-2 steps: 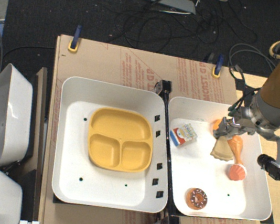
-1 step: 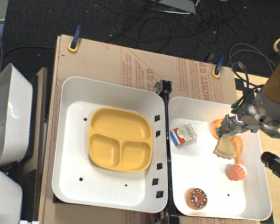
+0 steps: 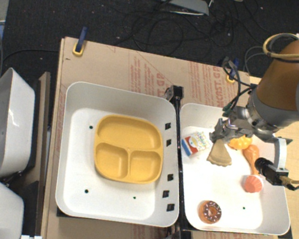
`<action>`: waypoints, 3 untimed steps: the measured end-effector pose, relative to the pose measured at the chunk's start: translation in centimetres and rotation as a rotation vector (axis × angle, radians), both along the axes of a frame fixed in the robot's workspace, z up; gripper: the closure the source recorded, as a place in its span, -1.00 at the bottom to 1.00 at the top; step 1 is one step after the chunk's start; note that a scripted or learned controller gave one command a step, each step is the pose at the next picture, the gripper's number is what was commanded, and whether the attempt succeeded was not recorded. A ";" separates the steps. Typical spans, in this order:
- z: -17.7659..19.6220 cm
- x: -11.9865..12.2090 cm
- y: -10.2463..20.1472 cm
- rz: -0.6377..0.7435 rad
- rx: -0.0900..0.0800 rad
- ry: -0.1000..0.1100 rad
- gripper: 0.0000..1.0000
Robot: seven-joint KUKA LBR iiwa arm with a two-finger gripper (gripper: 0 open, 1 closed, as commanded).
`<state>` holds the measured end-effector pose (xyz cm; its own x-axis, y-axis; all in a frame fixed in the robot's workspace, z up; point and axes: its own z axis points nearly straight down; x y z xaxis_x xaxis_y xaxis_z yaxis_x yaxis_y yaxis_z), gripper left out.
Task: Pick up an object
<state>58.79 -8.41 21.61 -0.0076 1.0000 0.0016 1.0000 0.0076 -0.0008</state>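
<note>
- Looked light, thin and probably stiff; judged best pinched across the narrow top edge
- Tan wedge-shaped piece [image 3: 220, 155], flared at the bottom, lay in the right bin [image 3: 274, 219] directly beneath the hand [image 3: 222, 132]
- Could not tell how far open the hand was, nor whether anything was held

Yellow tray [image 3: 129, 148] blocks left bin [image 3: 71, 148] (centre).
</note>
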 end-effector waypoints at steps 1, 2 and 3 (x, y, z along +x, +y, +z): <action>1.2 0.0 5.8 0.001 0.000 -0.002 1.00; 1.0 0.2 12.3 0.002 0.000 -0.002 1.00; 2.2 0.4 18.1 0.002 0.000 -0.003 1.00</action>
